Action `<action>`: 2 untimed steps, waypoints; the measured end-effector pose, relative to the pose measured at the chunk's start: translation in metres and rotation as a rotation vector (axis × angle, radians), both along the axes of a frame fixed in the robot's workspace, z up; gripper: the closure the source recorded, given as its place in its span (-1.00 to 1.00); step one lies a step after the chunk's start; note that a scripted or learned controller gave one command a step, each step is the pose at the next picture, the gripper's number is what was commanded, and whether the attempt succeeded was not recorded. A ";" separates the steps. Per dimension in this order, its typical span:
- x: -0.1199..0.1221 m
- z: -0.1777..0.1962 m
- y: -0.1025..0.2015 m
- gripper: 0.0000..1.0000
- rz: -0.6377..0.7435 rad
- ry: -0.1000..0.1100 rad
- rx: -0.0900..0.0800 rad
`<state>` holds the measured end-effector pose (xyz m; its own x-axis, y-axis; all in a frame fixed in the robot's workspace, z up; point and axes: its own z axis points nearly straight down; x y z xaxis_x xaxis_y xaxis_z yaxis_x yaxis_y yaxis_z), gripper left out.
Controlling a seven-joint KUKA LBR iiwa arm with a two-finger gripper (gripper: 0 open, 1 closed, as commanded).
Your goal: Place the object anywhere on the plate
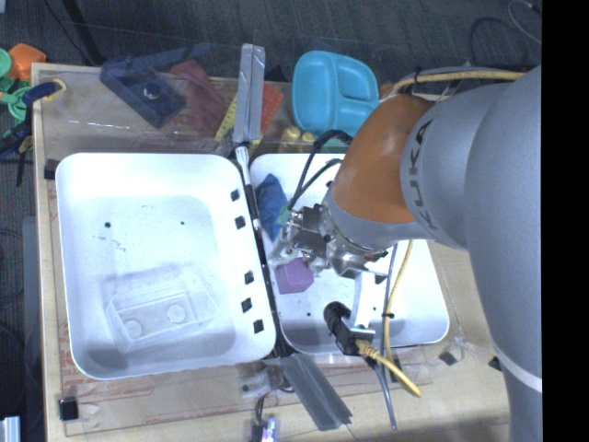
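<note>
Dark carpet surrounds a wooden bench (55, 376) carrying two white bins. At centre frame the arm (405, 168) hangs low over the right bin (419, 325), its bulk hiding the gripper (308, 247), so whether the claw is open or holding anything cannot be told. A purple object (294, 277) lies just below the wrist hardware and a blue object (271, 203) against the bin's left wall. The left bin (83, 201) holds a clear tray (161, 309) at lower left. No plate is recognisable; a blind release could miss it, and loose cables might snag.
</note>
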<state>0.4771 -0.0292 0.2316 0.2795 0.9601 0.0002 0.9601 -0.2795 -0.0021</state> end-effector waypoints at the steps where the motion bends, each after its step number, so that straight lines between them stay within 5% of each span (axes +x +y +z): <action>1: -0.002 -0.042 0.078 1.00 0.007 0.005 -0.001; 2: -0.001 -0.037 0.011 1.00 -0.084 0.002 -0.002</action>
<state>0.4765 -0.0179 0.1945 0.3593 0.9332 -0.0021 0.9332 -0.3593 -0.0034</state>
